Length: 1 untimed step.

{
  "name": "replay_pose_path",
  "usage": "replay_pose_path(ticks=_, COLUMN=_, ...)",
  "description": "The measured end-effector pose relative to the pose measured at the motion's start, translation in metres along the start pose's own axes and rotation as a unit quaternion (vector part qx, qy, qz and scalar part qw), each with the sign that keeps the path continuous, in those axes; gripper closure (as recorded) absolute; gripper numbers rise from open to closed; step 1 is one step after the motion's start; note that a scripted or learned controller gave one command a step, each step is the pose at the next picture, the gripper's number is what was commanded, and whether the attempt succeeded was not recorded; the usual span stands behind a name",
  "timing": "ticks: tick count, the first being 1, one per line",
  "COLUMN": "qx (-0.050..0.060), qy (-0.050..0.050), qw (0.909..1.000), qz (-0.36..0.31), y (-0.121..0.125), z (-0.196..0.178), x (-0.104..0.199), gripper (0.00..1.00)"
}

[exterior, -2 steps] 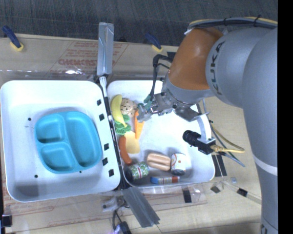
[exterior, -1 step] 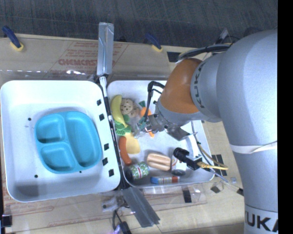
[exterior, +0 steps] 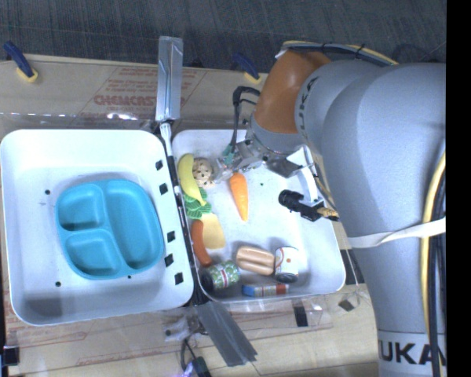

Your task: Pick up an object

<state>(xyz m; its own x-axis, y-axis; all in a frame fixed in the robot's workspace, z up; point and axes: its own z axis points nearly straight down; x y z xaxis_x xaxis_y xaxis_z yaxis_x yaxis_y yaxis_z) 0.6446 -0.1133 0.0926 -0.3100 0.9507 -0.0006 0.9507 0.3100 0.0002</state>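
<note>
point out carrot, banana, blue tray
carrot [exterior: 239,195]: camera view, mid-body, orange part
banana [exterior: 187,177]: camera view, middle of the yellow curve
blue tray [exterior: 129,214]: camera view, floor of its large compartment

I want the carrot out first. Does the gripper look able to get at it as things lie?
Probably yes. The carrot lies apart on bare bin floor, nothing on top, and the gripper hangs just above its upper end.

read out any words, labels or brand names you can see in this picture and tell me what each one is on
"UKA": white letters on the arm, at its base near the bottom right; the start of the word is cut off.
Red print on the cardboard behind the bins: too blurred to read.
Label on the can in the right bin: too small to read.
</note>
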Motion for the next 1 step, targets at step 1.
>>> replay_pose_path(ticks=1, qx=0.002, qy=0.0, qw=0.9998, qz=-0.02, y=-0.0863, z=0.0007, x=-0.0081, gripper=1.0)
